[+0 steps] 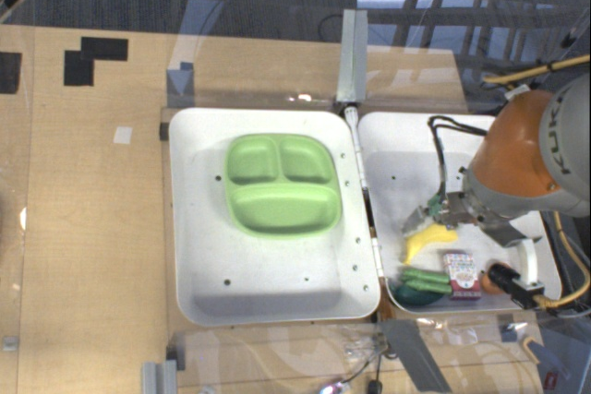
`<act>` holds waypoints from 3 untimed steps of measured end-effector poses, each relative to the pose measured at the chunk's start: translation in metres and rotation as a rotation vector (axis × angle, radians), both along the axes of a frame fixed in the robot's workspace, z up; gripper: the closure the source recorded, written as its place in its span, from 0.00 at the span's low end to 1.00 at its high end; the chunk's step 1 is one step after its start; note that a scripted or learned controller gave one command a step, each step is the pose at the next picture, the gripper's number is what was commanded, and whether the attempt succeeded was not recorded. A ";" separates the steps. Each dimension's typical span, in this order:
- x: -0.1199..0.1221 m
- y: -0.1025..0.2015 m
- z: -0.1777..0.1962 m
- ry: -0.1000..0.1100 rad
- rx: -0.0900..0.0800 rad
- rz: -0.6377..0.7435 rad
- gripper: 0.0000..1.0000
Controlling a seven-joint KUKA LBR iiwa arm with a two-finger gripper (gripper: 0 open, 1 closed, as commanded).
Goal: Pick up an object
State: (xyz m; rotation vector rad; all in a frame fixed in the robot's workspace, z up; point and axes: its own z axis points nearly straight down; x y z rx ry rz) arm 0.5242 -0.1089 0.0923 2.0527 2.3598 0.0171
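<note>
Your grey, orange-banded arm's claw [441, 213], grip state impossible to tell, hangs just above the yellow plastic banana [427, 243], seemingly lined up for a pick.

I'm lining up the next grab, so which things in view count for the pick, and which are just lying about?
For the pick: claw; yellow banana; green item; small red-and-white carton; all in the right bin.

Lying about: green divided plate in the left bin; black cable.
</note>
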 end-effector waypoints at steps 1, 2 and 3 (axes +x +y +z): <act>-0.030 0.007 0.001 -0.009 -0.002 -0.046 0.00; -0.024 -0.098 0.000 -0.002 -0.005 -0.023 0.00; -0.035 -0.097 0.086 0.011 -0.001 -0.041 0.00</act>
